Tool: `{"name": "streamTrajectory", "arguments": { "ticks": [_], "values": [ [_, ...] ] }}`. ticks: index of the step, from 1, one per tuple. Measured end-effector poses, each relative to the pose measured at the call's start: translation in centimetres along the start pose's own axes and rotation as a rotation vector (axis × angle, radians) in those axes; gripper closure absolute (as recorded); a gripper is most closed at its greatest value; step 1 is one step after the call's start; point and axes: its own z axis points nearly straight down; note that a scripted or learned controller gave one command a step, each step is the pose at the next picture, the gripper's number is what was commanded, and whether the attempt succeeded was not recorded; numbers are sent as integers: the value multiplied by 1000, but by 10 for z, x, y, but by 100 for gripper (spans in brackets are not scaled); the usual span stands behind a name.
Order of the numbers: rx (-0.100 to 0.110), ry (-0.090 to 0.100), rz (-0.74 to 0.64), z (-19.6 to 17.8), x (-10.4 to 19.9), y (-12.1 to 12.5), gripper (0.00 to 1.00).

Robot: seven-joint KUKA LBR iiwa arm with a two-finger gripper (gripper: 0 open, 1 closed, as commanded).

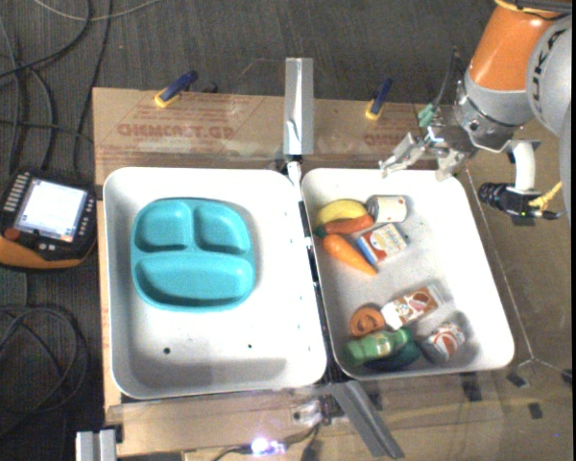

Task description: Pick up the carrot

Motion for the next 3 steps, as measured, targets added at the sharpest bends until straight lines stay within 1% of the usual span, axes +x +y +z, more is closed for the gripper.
{"name": "streamTrajectory", "arguments": {
  "ticks": [1,2,3],
  "values": [
    [5,0,-2,-7,1,0,100],
    [0,0,129,16,-18,-67,100],
    [6,2,128,9,-17,-68,100]
  ]
}}
